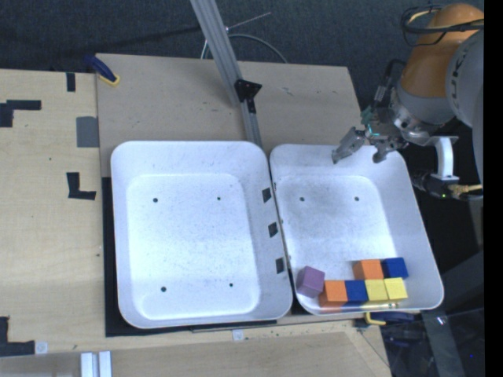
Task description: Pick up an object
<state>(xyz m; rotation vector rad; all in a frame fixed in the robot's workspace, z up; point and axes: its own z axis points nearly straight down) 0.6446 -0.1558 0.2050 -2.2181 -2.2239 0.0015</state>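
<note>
Now | my jaws (361,150) spread, holding nothing, above right white plastic bin (416,210) far rim | target lone purple cube (312,280) | descend straight, straddle, clamp.

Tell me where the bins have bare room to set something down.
Left bin: its whole floor is bare. Right bin: bare from the far rim under the gripper to the middle. Crowded: near edge, where the purple block and colored blocks sit.

Coloured blocks (357,283) in right bin's (409,203) near corner
</note>
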